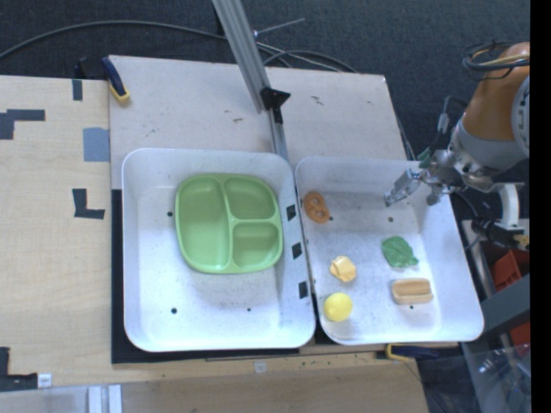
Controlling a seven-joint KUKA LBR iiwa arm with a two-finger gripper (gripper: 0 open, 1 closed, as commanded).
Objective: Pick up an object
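1. Pincer (405, 189) hangs over the right bin's (456, 231) far right corner, fingers spread, pinching nothing.
2. It may close on air, because the toys lie nearer the front edge.
3. That bin has a green lump (399, 252), tan block (411, 291), yellow ball (337, 306), yellow piece (343, 269) and orange piece (316, 206).
4. Left bin (142, 256) has a green tray (229, 223).

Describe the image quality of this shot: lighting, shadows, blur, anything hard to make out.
Camera view: even, soft overhead light with faint shadows under the green divided plate and the small items in the right bin; no strong glare on the white bins; the picture is low-resolution and slightly soft, so the gripper at the right bin's upper edge is small and indistinct.
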